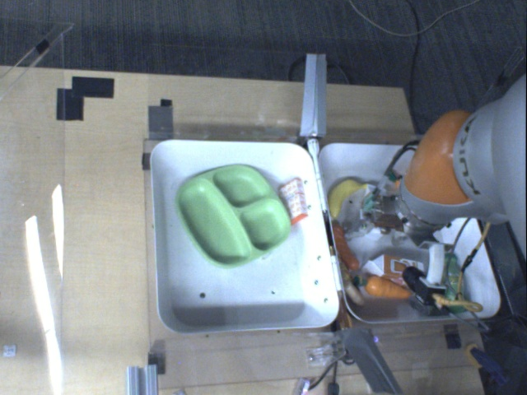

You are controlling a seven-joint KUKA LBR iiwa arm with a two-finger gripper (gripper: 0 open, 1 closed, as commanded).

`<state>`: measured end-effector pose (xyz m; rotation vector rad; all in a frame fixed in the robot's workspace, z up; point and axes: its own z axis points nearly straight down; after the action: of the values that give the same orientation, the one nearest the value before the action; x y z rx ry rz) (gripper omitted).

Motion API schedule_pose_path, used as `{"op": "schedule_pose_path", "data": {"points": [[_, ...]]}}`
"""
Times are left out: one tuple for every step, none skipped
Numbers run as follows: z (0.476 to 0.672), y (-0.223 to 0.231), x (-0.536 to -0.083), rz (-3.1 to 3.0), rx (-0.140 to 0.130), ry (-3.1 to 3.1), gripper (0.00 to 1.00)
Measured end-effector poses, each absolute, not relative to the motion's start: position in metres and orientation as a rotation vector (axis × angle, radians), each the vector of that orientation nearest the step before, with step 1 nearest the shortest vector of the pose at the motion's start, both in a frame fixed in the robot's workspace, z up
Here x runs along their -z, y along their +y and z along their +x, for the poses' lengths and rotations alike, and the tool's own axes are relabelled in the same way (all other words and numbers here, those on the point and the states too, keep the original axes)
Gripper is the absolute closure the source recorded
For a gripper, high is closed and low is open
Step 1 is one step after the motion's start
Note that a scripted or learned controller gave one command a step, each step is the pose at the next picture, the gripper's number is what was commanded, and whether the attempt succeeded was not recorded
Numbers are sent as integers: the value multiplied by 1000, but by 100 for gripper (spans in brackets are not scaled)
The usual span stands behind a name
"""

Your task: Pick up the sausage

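The sausage appears to be the thin reddish-brown piece lying along the left wall of the right bin, right of centre in the frame, though at this size it is hard to be sure. It runs roughly top to bottom. Its lower end is close to an orange carrot, and a yellow item sits above its upper end. The gripper hangs low over the upper middle of that bin, just right of the sausage and beside the yellow item. The wrist hardware hides it, so whether it is spread or pressed together cannot be told, and nothing can be seen held in it.

The sausage is likely a light toy food, fairly stiff with a smooth, rounded skin that could roll or slip out of a pinch. Its narrow width suits a two-sided grasp across the short axis near the middle of its length, where the weight balances. The bin wall is the difficulty: one side of the sausage sits almost against it, so there is little room to get down on that side, and a grasp there may first need to nudge the piece inward.

In the left bin, a green divided plate and a small packet lie well clear of the work
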<state>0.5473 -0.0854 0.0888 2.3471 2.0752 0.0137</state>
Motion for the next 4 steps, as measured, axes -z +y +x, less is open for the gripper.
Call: {"op": "schedule_pose_path", "data": {"points": [[502,-85,-90,2391,-19,2014,0],[488,-22,-185,2328,-7,2105,0],[625,-44,-185,2403,-4,2019,0],[597,-124,-127,2198,-3,2241,0]]}}
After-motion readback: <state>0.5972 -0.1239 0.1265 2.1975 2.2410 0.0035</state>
